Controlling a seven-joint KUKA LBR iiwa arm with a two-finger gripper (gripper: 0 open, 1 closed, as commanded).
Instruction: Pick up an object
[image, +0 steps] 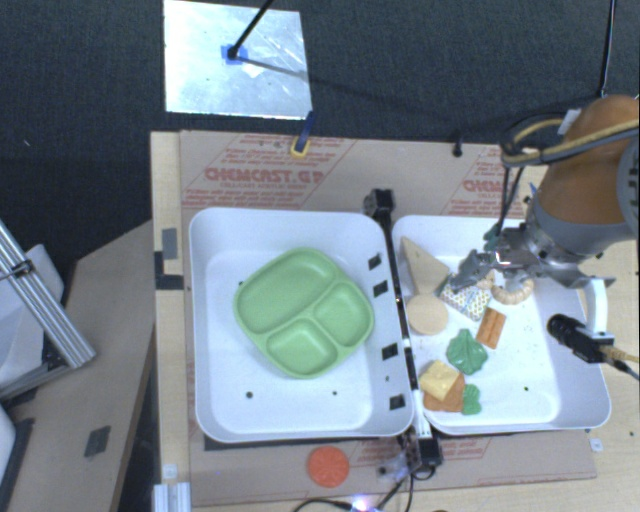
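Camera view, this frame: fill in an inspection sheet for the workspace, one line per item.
Surface: bench under printed sheet, bearing left bin and right bin.
Job's things: right bin holds toy foods: cream wedge, round biscuit, orange block, green leafy piece, yellow chunk.
Clutter: green divided plate in left bin; orange disc on bench front.
Grippers: gripper low over right bin's far side; jaws' state unclear.
Cables: bundle looping over arm.
Surroundings: dark carpet, foil sheet behind bench.
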